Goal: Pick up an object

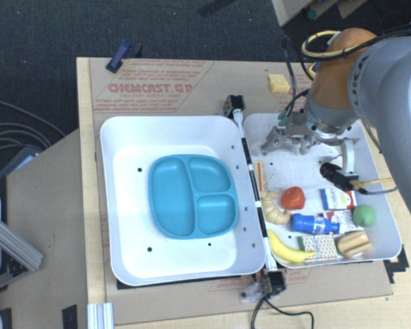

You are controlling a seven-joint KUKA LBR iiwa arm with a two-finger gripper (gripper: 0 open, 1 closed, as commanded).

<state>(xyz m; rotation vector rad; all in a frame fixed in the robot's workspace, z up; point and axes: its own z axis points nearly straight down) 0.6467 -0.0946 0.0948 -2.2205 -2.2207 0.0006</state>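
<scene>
Objects are lying heaped along the near side of the right bin (274, 125): a red tomato (293, 197), a banana (285, 248), a blue bottle (312, 223), a green ball (364, 216). The gripper (296, 142) is hanging over that bin's far end, well apart from them; whether it is spread or pressed together, I cannot tell. A blue divided tray (192, 196) is sitting in the left bin (123, 142).

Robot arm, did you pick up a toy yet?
Not yet. The gripper sits at the far end of the right bin, with nothing seen between its fingers. The tomato, banana and green ball lie in that bin. Choosing, grabbing and lifting are all left.
</scene>
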